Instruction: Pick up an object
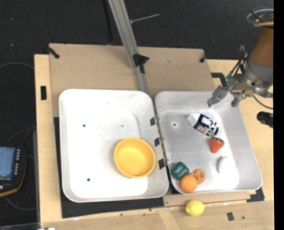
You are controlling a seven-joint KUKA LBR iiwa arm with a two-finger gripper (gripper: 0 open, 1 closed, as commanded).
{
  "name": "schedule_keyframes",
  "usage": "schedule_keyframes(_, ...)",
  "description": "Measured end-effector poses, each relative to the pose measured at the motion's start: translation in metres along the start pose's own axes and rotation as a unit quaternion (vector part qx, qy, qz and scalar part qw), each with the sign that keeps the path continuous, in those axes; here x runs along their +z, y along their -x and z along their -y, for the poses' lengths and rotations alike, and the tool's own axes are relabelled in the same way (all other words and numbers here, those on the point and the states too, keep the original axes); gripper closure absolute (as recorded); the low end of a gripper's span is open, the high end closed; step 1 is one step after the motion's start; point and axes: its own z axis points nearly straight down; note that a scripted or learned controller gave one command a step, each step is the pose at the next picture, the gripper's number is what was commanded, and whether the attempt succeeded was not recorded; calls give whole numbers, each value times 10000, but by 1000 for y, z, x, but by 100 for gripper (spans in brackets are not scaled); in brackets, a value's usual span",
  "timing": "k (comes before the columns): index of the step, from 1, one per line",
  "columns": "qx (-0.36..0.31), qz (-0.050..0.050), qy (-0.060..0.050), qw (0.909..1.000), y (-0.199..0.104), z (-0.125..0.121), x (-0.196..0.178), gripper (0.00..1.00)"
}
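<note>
The grey arm with the orange band comes in from the right side, and its two-finger gripper (225,98) is above the far right corner of the right shallow white plastic bin (245,143). The two fingers are spread apart and point down toward the bin's rim, and there is nothing between them. All the small objects in this bin lie apart from the gripper, nearer to the front. Closest to it is a small white carton with black and blue print (205,124), lying tilted near the middle of the bin. Just beside it, toward the front right, is a red toy strawberry with a green top (217,144). Further front is a small white rounded object (223,164), hard to see against the white floor. In the front left corner of the same bin lie a dark green small block (180,169), a round orange fruit (189,183) and a smaller orange-brown piece (199,175) touching it. The left shallow white bin (84,114) holds a round yellow plastic bowl (134,157), upright, near its front right part. A yellow lemon (195,207) lies outside the bins on the light wooden table (99,66), just in front of the right bin. A grey metal pole (126,32) rises at a slant behind the bins.
</note>
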Motion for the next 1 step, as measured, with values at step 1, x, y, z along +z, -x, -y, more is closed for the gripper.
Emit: schedule_keyframes(1, -2, 11, -5, 10000, 1, 0, 0, 0)
